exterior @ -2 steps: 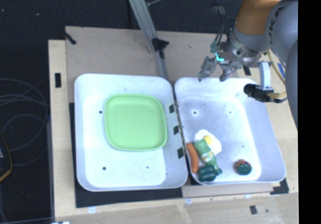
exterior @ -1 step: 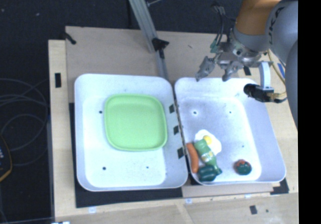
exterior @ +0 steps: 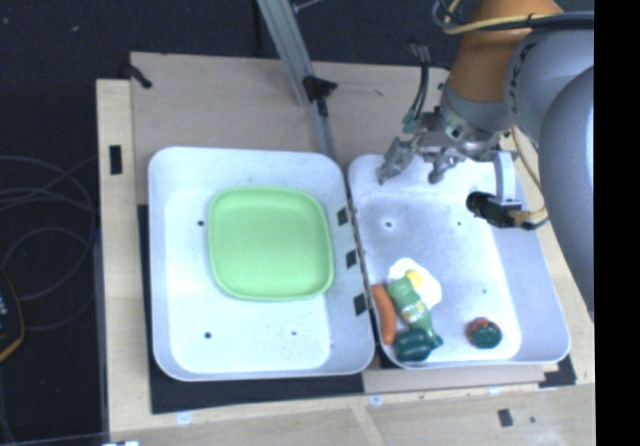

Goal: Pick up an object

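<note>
Pale wooden bench (exterior: pixel 230 99) under an overhead camera, dark floor and loose cables around it, two shallow white bins side by side on a black mat.

Near edge, right bin (exterior: pixel 520 264): small cluster of toy food against the front-left corner. Orange carrot (exterior: pixel 384 310) lying along the left wall, long axis running front to back, slightly slanted. Just beside it, green bottle-shaped piece (exterior: pixel 409 302), long axis likewise front to back, upper end touching or overlapping a white-and-yellow fried egg (exterior: pixel 420 279). Dark teal piece (exterior: pixel 416 343) at the very front rim, touching the green one. Well apart to the right, small round object (exterior: pixel 484 333), green with a reddish top, alone near the front-right corner.

Left bin (exterior: pixel 180 264): light green square plate (exterior: pixel 270 243) with rounded corners, flat, roughly centred.

Farther back, gripper (exterior: pixel 415 165) poised over the rear-left corner of the right bin, fingers (exterior: pixel 391 166) spread apart, nothing between them, tips pointing down and toward the left, well apart from the toy cluster. Grey arm (exterior: pixel 570 124) with orange band (exterior: pixel 495 39) entering from the right, cables looped over the wrist, a black fitting hanging over the bin's rear right.

Beyond, grey metal strut (exterior: pixel 280 19) slanting from the top of the frame down to the gap between the bins.
</note>
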